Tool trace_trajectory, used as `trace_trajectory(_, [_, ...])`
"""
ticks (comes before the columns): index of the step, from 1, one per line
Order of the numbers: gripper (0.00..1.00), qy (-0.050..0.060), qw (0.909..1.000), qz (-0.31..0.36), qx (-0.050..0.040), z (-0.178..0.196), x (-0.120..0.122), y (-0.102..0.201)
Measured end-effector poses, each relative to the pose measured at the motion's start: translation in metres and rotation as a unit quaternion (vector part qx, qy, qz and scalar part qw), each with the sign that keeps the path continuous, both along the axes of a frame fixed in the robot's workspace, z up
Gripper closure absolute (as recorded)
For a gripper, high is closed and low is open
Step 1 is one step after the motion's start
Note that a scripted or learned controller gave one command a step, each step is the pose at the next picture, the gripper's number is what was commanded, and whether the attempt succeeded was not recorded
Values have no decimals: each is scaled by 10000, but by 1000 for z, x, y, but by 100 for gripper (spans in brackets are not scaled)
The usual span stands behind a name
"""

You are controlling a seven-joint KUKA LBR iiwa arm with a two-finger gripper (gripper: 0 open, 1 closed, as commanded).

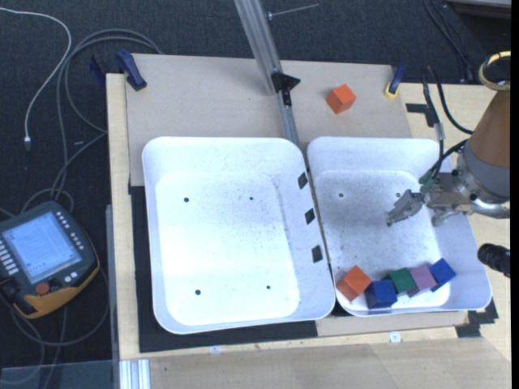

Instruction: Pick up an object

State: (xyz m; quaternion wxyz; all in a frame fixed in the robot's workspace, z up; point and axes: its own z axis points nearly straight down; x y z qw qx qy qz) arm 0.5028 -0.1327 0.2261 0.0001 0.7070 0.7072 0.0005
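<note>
two shallow white bins sit side by side on the table [211,104], touching along their inner walls. the left bin [162,168] shows only dark speckling and a few small holes on its floor. the right bin [357,154] carries a row of small blocks along its near wall: an orange cube [353,283] at the left end, a blue cube [379,293] just beside it, then a green cube [402,282], a purple cube [422,278] and another blue cube [443,271] at the right end. the five lie close together, neighbours touching or nearly so.

the arm [495,148] reaches in from the right, its brown and grey body above the right bin's right wall. the gripper [400,210] sits over the middle of the right bin, pointing left, well apart from the row of blocks and farther back than them. its fingers look slightly parted with nothing between them, though at this size and angle that is hard to be sure of.

a second orange cube [341,98] lies on the bare table beyond the right bin, near the far edge. a metal rail [258,35] slants down from the far side to the gap between the bins. a blue clamp [130,69] grips the table's far left corner, and a teach pendant [40,254] rests on the dark floor to the left.
</note>
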Motion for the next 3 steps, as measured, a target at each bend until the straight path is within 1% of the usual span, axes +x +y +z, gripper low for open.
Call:
trace_trajectory(1, [100, -19, 10000, 7, -2, 11, 1, 0])
trace_trajectory(2, [100, -34, 10000, 37, 4, 71, -18, 58])
trace_trajectory(3, [100, -17, 10000, 18, -5, 79, -18, 55])
